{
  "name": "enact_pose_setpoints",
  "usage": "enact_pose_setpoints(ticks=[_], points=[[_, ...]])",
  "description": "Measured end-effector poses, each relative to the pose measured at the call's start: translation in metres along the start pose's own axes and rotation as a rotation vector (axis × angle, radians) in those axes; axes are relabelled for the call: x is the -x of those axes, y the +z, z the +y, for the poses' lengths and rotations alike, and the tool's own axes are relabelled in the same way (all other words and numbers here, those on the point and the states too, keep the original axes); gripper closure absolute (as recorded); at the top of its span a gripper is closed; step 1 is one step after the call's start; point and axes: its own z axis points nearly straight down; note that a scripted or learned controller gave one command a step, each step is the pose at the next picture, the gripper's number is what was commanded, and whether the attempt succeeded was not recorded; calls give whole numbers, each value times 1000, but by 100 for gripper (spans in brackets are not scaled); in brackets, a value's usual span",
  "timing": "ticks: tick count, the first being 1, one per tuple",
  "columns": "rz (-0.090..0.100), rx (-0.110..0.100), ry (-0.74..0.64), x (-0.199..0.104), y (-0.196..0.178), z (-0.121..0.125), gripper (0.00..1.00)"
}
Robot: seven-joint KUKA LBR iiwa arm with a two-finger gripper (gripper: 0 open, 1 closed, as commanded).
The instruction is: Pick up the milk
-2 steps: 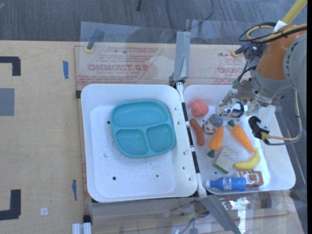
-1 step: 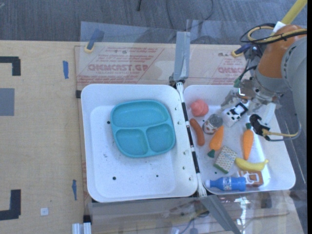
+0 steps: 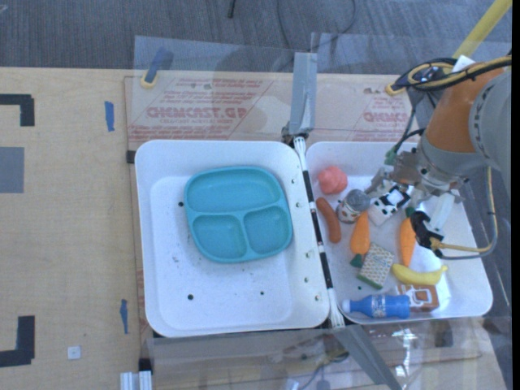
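Observation:
The milk [image 3: 389, 202] is a small white carton with black cow patches, lying in the right bin [image 3: 475, 295] near its middle. My gripper [image 3: 404, 193] hangs directly over it, low in the bin and touching or nearly touching the carton. The grey arm with its orange band [image 3: 455, 116] reaches in from the right and hides the carton's right part. I cannot make out whether the carton is held.
Around the milk lie a pink ball [image 3: 331, 179], a small tin [image 3: 351, 205], a sausage [image 3: 328, 219], a carrot [image 3: 360, 236], a banana [image 3: 418, 275] and a blue bottle [image 3: 378, 305]. A teal divided plate [image 3: 238, 214] sits in the left bin [image 3: 162, 299].

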Motion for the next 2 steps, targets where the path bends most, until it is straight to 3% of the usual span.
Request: enact_pose_setpoints(ticks=[1,2], points=[[-1,6,2,1,-12,2,100],[0,-6,188,-42,-83,-30,100]])
